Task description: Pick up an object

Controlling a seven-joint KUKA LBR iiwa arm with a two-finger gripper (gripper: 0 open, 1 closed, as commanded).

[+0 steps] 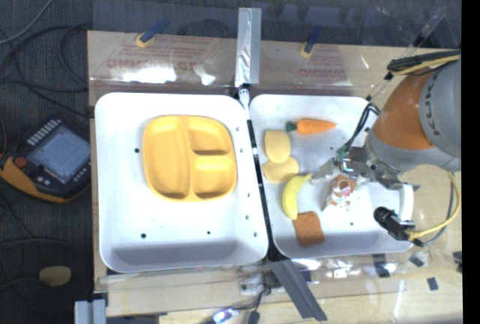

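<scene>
While the arm (420,120) reaches in from the right, its gripper (341,165) sits low over the middle of the right bin (300,106); whether the fingers are released or clenched can't be told, since the wrist hides them.

Right bin contents, all apparently moulded toy food w/ smooth matte surfaces:
- Carrot (311,126): orange, tapered, green stub at left end; far part of bin.
- Pale yellow lump (277,156): two rounded lobes, against the left wall.
- Banana (293,195): yellow, curved, just near of the lump.
- Brown block (308,228): roughly rectangular, near edge, touching the banana's near end.
- Small white item (341,193) w/ red-brown markings: just near of the gripper, approx. bin centre; print too small to read.

Left bin (120,240): shallow white plastic, rounded corners. It holds a yellow tray (189,156), glossy, w/ three compartments.

Table (105,52): tan board under clear sheet; faint red lettering at the far side, not legible. Blue-yellow clips (151,32) sit at the far edge.

Left of the table, on dark carpet: handheld pendant (45,159), orange-black shell, grey screen.
</scene>
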